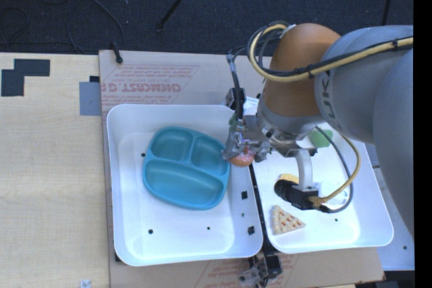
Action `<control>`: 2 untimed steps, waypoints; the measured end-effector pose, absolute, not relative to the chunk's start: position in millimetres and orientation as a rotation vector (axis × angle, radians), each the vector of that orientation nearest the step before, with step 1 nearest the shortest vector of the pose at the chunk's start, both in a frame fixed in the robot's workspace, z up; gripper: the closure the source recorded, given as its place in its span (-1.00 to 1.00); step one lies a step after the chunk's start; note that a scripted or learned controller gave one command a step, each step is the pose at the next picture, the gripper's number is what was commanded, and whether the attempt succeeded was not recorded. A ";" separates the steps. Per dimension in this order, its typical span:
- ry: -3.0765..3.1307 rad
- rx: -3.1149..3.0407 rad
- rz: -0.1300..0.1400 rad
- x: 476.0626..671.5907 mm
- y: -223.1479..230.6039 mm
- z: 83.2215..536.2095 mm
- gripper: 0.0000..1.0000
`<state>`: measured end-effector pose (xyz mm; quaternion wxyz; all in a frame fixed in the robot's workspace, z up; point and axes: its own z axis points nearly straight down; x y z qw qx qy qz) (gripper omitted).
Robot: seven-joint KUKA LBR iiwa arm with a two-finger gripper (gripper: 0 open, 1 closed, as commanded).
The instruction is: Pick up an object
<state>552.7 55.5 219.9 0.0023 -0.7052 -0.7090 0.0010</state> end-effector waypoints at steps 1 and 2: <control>-2.225 -2.211 0.004 547.2 104.3 230.3 1.00; -2.222 -2.216 0.006 547.3 102.2 229.9 -1.00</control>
